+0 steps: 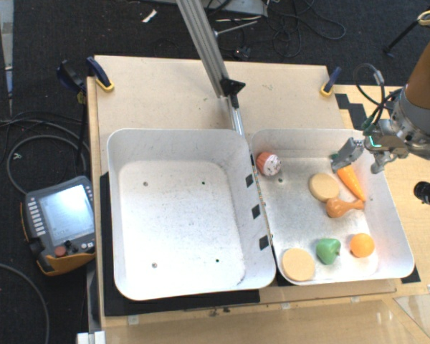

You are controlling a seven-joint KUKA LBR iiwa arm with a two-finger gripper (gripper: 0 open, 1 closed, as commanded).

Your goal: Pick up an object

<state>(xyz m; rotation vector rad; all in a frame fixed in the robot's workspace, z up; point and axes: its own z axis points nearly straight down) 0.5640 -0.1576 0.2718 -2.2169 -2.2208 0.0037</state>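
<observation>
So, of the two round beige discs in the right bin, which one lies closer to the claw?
The upper beige disc, lying beside the carrot just below the claw. The other disc sits at the bin's front edge, next to the green pepper.

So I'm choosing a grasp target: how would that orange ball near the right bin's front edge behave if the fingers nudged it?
The orange ball looks round and smooth, so it would probably roll on a nudge. It lies apart from the green piece near the right bin wall, which might stop it. It looks like light plastic, though weight can't be confirmed.
</observation>
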